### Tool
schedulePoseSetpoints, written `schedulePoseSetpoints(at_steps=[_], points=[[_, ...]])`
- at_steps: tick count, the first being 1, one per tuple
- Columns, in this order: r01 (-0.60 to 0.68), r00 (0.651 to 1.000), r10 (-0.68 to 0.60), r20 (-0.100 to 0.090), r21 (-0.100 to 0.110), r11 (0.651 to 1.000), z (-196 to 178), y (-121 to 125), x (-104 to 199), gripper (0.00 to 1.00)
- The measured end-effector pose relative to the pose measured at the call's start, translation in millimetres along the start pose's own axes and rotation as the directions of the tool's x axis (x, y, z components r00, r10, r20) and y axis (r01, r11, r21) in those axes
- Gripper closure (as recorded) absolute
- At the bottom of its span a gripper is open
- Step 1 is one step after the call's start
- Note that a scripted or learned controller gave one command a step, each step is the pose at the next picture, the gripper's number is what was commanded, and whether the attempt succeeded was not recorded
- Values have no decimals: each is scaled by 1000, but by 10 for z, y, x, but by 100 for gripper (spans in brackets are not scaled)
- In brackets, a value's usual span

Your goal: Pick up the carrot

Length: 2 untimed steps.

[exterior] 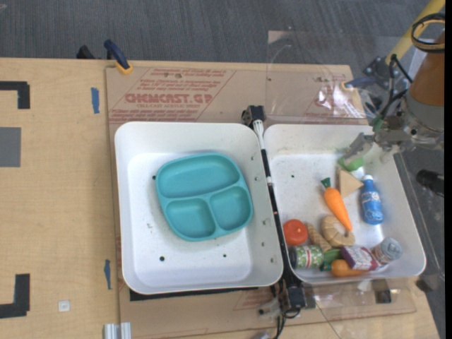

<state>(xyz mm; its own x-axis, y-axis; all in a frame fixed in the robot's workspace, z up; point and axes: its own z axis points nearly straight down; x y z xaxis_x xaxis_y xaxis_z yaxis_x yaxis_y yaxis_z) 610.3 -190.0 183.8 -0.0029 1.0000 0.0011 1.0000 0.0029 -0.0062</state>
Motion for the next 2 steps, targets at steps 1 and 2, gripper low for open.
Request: schedulePoseSetpoints(at_steps=[1, 2], points=[[-47, 999, 47, 3, -9, 999, 907, -346, 320, 0], [-47, 999, 47, 4, -6, 999, 849, -346, 314, 100]])
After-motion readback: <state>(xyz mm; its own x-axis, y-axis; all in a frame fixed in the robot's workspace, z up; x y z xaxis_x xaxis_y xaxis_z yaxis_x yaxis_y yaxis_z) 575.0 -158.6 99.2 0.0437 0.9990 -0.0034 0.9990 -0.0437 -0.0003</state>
